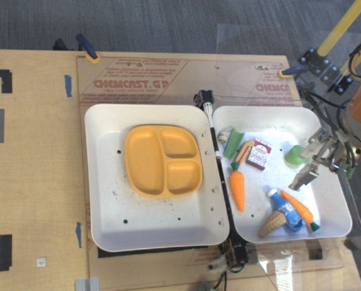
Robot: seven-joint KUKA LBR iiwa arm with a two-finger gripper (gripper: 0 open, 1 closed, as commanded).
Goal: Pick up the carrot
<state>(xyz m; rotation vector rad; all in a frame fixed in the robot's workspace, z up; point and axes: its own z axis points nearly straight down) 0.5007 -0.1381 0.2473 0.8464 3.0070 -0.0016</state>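
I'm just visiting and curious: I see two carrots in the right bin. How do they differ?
The left carrot lies alone, nearly upright in the view, leaf end up. The right carrot is slimmer, slanted, leaf end at lower right, resting against a blue toy. Both are orange with green tops.

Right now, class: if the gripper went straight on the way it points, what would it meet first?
Probably the blue toy: the gripper points down-left toward it. Depth is unclear; it could reach bare bin floor first.
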